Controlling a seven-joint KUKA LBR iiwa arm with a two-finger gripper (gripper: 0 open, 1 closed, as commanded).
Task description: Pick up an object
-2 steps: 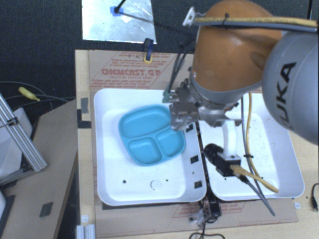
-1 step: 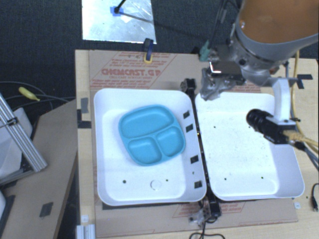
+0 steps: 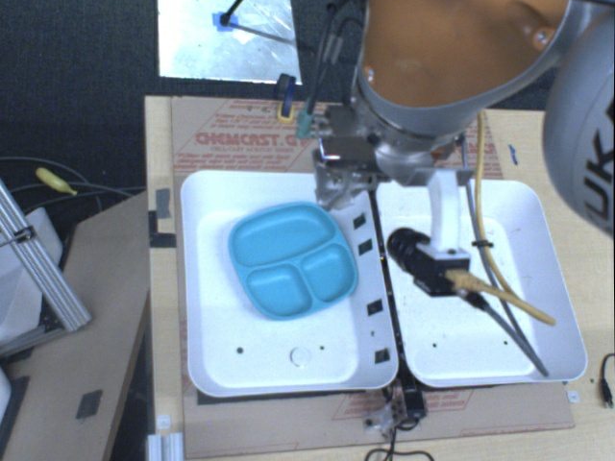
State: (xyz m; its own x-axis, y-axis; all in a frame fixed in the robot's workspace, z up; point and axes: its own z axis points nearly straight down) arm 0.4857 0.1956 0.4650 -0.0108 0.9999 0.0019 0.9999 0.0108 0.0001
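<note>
Where it lies in the left bin (image 3: 207,257), the light-blue divided plate (image 3: 292,258) shows three compartments. The end effector (image 3: 336,188) hovers at its far edge, its grip state impossible to tell. Red "CHEMCAST" lettering marks the cardboard sheet (image 3: 231,133).

A robotics lab: beside the bench (image 3: 163,142) stand aluminium rails (image 3: 34,267), loose cables (image 3: 86,192) and dark carpet (image 3: 67,65).
</note>
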